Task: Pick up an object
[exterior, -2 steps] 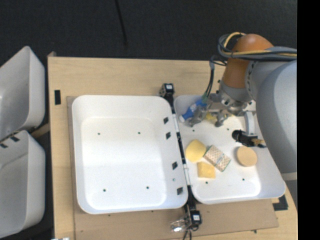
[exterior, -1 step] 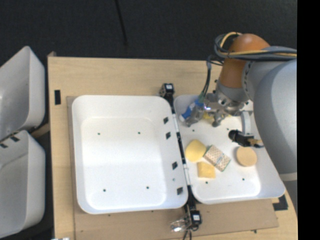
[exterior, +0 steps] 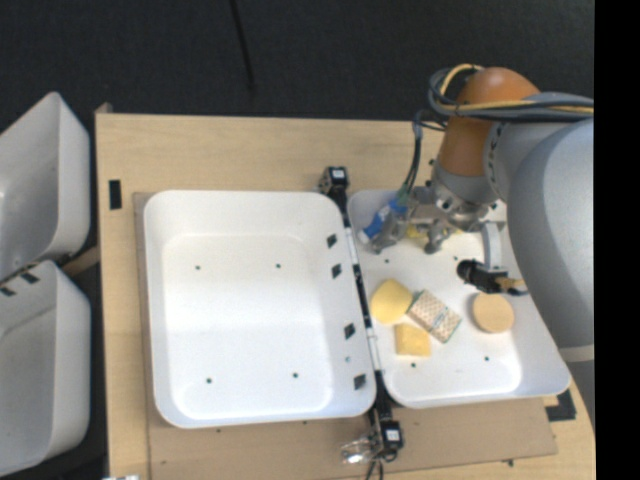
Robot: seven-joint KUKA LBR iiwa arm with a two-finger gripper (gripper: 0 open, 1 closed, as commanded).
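Camera view from above: nearest the desk's front edge, the right bin (exterior: 500, 383) holds a yellow wedge (exterior: 412, 341), a patterned packet (exterior: 435, 315), a yellow lump (exterior: 391, 301) and a tan disc (exterior: 492, 314), bunched together. Farther back, toward the bin's rear left corner, the gripper (exterior: 418, 230) hangs low beside a blue thing (exterior: 380, 224), nothing between its fingers; how wide they stand I cannot tell. It looks like the reaching step; next comes closing squarely on one piece.

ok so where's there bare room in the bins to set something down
The left bin is bare floor wall to wall. In the right bin, free strips run along the near wall, below the yellow pieces. Its middle is crowded: patterned block, tan disc, and the gripper farther back.
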